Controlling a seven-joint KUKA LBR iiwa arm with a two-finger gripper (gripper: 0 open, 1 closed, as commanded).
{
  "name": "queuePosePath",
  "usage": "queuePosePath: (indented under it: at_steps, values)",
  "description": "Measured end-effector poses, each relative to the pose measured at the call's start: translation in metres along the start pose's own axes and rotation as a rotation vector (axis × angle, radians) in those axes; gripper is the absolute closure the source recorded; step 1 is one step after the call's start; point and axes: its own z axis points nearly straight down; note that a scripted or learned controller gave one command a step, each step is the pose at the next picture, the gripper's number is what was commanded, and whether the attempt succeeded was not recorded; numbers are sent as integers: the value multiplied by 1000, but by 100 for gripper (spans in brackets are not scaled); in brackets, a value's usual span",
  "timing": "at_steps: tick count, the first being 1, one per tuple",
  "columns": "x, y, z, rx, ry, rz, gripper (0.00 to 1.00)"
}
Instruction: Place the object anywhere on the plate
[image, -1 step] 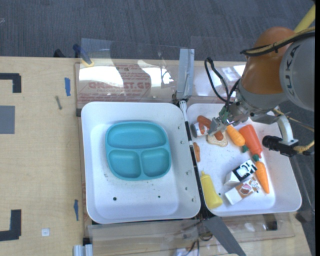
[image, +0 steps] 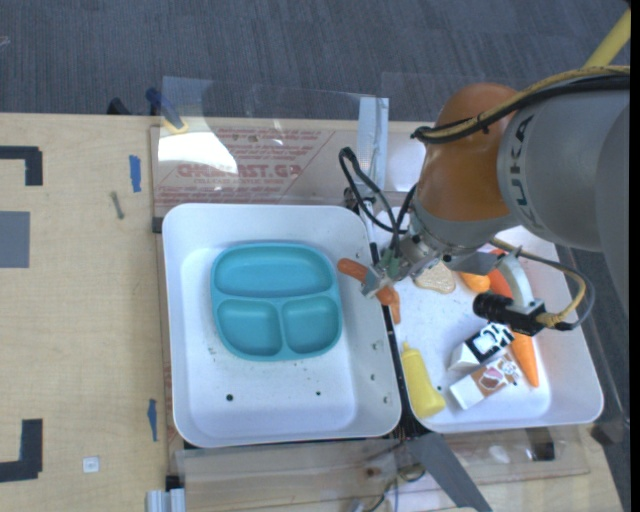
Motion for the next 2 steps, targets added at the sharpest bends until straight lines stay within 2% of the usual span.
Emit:
queuePosePath:
  at_steps: [1, 2]
  values:
    - [71, -2, 18, 3, 0, 349, 100]
    - [70, -2, 18, 1, -1, 350, 0]
